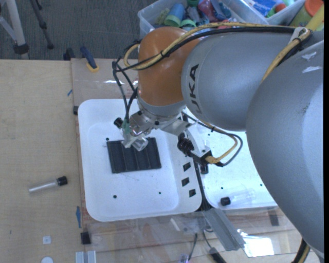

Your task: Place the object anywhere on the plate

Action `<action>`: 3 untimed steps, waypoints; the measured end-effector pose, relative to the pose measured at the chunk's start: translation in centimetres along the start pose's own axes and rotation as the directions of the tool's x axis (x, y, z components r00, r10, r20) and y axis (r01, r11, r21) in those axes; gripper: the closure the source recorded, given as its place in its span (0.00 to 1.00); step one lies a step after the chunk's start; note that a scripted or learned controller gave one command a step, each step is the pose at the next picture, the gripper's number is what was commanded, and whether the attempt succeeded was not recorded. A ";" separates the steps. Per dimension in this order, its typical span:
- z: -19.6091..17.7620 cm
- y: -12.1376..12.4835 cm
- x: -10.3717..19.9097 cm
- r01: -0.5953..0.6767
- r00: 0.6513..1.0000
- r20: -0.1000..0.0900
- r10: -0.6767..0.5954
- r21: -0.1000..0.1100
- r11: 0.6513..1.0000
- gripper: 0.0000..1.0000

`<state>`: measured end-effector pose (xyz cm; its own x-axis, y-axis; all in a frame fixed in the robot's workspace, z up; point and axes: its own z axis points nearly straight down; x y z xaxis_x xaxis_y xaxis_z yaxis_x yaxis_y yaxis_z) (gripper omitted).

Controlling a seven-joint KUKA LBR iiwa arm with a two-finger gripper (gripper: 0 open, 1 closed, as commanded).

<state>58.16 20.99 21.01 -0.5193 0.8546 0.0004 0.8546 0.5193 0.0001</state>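
Observation:
A black ribbed rectangular plate (135,156) lies flat in the left white bin (97,203). My gripper (136,142) is low over the plate's far edge, near its middle, and the arm's orange band and grey wrist hide what lies behind it. I cannot make out anything at its tip. A clear tube with a black cap (236,198) lies in the right bin (259,192) near its front edge.
A second clear tube with a black cap (47,185) lies on the wooden bench left of the bins. A container of colourful items (177,14) stands at the back. The big grey arm covers most of the right bin.

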 end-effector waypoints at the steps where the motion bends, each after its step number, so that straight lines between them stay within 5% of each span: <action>1: -13.7 4.1 -5.0 0.245 0.969 0.003 -0.245 -0.003 0.969 1.00; 2: 1.6 -3.6 0.9 0.225 0.974 -0.001 -0.225 0.001 0.974 1.00; 3: -8.7 5.7 -2.7 0.269 0.963 0.002 -0.269 -0.003 0.963 1.00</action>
<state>64.44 21.63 29.74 -0.7302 0.6832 -0.0019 0.6832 0.7302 0.0032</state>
